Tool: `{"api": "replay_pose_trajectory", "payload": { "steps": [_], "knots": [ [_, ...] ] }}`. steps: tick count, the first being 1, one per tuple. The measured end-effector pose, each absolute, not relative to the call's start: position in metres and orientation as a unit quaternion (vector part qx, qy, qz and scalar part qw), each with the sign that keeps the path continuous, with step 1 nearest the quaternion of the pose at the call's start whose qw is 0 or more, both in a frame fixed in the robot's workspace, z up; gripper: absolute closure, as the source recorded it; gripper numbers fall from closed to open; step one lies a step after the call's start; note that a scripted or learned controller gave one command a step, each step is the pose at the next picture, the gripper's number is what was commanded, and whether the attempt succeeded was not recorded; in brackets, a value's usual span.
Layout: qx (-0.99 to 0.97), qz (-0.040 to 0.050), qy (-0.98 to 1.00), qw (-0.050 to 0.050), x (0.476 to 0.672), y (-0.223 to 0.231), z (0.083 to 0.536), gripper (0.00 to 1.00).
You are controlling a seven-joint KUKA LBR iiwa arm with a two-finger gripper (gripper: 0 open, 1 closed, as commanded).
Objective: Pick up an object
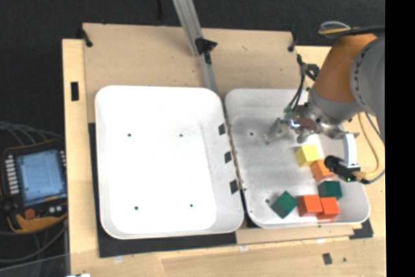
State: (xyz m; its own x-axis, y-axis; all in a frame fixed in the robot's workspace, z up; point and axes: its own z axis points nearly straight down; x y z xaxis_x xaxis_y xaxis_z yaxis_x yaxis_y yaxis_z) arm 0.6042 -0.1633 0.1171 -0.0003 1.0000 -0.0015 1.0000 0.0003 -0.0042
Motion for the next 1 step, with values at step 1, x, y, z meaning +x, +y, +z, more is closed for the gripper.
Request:
{"api": "replay_pose_trajectory", "payload": {
  "steps": [1],
  "knots": [
    [-0.708, 0.0010, -0.707, -0.001, 0.6047, -0.1649, 0.0970, 0.00]
  ]
}}
